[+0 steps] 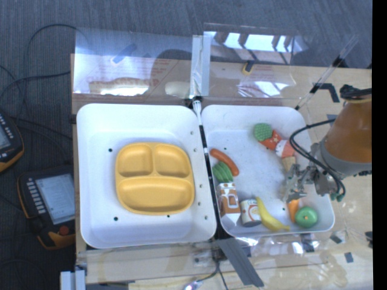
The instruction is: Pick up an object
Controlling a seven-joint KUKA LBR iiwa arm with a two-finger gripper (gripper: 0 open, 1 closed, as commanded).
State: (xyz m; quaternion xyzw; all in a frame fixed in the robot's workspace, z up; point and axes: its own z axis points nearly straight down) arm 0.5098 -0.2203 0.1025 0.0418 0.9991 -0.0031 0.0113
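Note:
The right bin holds several toy foods. A green round piece and a red and white piece lie at the back. A red sausage and a green cucumber lie by the left wall. Along the front are a jar, a small can, a banana, an orange carrot and a green apple. My gripper hangs low over the right side of this bin, just above the carrot and the apple.
The left bin holds a yellow divided plate. A clear plastic screen stands behind both bins. A black cable loops off the arm over the right bin's far corner.

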